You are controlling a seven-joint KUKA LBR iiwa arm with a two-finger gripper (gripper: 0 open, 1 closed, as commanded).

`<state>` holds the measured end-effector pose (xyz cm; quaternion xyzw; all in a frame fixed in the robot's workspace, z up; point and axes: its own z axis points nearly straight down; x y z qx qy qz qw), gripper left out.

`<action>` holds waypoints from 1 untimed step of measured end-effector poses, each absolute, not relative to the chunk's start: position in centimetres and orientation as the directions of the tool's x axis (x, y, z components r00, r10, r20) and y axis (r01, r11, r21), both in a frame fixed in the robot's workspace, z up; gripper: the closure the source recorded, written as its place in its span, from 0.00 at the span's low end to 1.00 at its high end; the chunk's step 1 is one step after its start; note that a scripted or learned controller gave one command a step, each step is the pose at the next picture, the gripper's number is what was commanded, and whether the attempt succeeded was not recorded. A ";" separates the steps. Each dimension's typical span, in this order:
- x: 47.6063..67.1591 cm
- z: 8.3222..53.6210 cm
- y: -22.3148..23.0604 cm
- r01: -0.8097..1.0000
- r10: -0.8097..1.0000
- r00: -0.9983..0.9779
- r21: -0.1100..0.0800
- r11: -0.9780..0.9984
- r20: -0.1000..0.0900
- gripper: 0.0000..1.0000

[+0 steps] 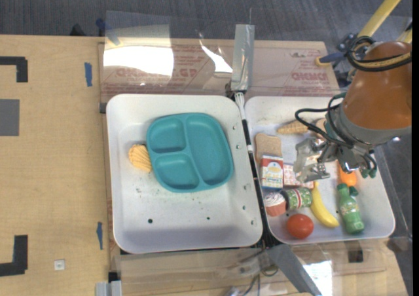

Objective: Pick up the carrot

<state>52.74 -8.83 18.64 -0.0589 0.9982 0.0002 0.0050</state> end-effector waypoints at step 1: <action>51.0 9.4 -17.7 -0.236 -0.236 -0.972 0.001 0.972 0.002 1.00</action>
